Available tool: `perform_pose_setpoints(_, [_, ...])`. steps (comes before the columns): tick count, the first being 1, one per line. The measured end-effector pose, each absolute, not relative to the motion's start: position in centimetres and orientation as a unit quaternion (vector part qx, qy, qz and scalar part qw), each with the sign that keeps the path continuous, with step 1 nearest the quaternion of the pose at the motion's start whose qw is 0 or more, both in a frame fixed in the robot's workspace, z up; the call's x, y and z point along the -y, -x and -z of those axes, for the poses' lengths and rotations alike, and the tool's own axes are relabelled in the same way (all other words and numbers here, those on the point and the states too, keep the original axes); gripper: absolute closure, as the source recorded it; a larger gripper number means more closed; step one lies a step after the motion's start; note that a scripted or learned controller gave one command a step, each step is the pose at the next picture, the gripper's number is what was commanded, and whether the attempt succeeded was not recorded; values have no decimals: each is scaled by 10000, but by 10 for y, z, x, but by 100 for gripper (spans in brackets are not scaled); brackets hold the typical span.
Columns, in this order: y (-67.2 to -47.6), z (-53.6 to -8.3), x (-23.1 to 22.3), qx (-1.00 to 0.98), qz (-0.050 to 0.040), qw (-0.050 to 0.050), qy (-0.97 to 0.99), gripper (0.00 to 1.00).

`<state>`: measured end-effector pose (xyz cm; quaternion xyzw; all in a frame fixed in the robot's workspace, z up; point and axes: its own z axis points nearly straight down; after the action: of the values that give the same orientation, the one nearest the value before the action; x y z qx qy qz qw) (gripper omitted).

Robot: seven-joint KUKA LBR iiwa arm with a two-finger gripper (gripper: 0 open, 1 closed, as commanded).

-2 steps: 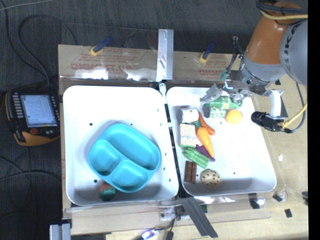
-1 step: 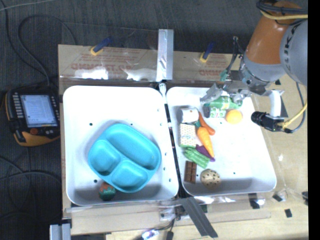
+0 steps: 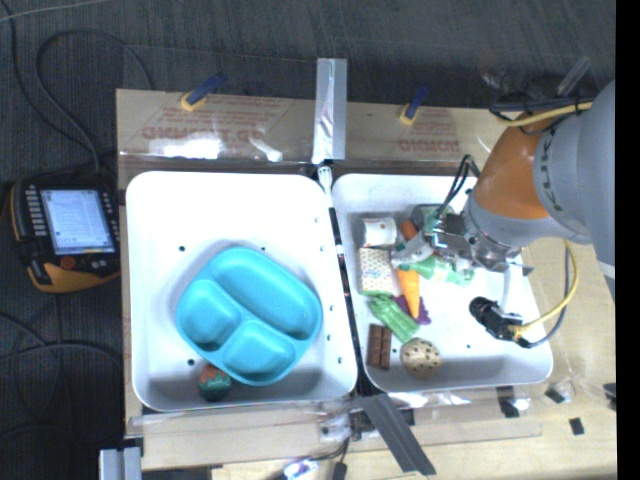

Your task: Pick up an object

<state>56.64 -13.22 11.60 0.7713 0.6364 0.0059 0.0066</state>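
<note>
Two white bins sit side by side on the table [image 3: 230,118], and your work is all in the right bin [image 3: 520,363]. Take the carrot [image 3: 409,286] as your landmark, since it looks the likeliest thing to lift.

Nearest the camera's edge of that bin, below the carrot, you have a speckled cookie ball [image 3: 421,355] and, to its left, a brown chocolate bar [image 3: 378,344]. Just above those, a green pod-shaped piece [image 3: 393,316] lies slanted, its upper end close under the carrot's tip. Left of the carrot rests a pale waffle-patterned square [image 3: 374,269], and beyond that a small white cup-like item [image 3: 379,232].

The carrot itself is orange, tapered, with its long axis running roughly up and down the view, narrow tip pointing toward the near edge. The pincer [image 3: 432,251] hangs just above and slightly right of the carrot's thick end, so the thing lies down and to the left of it, very near. You cannot tell from here whether the pincer is spread or closed; clutter and green bits around it hide the tips, and nothing can be seen held.

In my judgement, the coming move turns on straddling the carrot across its width, not along its length.

Well left of the carrot, the left bin [image 3: 150,268] carries a blue divided tray [image 3: 250,313] and a small round fruit [image 3: 211,381].
</note>
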Motion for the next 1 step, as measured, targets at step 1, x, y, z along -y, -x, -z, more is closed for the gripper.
perform_pose_setpoints(1, [-555, -112, 109, -6843, -162, 313, -7283, 0])
